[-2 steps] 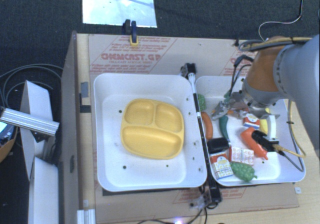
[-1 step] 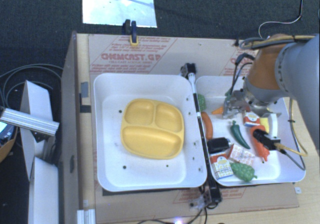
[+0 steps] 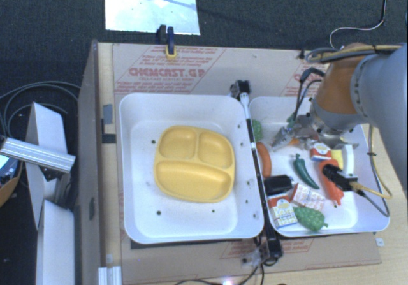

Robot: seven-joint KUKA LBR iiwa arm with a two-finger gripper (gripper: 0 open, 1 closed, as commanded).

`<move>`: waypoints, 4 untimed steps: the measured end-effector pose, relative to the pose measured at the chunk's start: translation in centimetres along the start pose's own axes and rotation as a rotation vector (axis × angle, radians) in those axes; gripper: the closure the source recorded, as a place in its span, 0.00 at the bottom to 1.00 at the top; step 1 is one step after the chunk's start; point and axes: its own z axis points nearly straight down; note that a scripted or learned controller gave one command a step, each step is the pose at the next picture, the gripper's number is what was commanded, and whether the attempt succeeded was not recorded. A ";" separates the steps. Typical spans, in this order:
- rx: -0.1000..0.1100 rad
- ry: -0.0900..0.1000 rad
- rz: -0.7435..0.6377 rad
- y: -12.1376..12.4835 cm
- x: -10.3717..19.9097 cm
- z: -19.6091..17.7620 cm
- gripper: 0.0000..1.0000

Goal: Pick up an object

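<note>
Tool (image 3: pixel 285 136) sits low over the far-left part of the right bin (image 3: pixel 377 212), with the arm reaching in from the right. I cannot tell how far the tool is open, and I see nothing in its hold.

The pick candidates all lie in this bin:
- orange carrot (image 3: pixel 264 159), along the divider and just beside the tool
- green leafy piece (image 3: pixel 256 129), against the divider wall
- green pepper (image 3: pixel 305 173), mid-bin
- black block (image 3: pixel 278 183), at the carrot's near end
- printed packets (image 3: pixel 308 198) and a knobbly green piece (image 3: pixel 311 219), toward the near edge

Left bin (image 3: pixel 141 150) carries a yellow divided tray (image 3: pixel 194 164), well apart from the tool.

Risks, as I judge them:
- The items are crowded, so closing could catch two at once or nudge the target aside.
- The carrot is rounded and lies hard by the divider. The tool may strike the wall, or the carrot may roll out of the pinch.
- The flat packets offer little to grip.
- The tool appears to sit between things rather than squarely over one, so it could close on air.
</note>
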 end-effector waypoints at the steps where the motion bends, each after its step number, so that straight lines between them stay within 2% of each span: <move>1: -0.001 0.003 0.001 -2.6 -5.3 0.7 0.00; 2: -0.007 -0.003 0.000 5.7 -7.0 -10.2 0.00; 3: -0.009 -0.003 0.002 2.5 -8.1 0.3 0.00; 4: -0.019 -0.009 0.003 -1.0 -6.6 0.1 0.00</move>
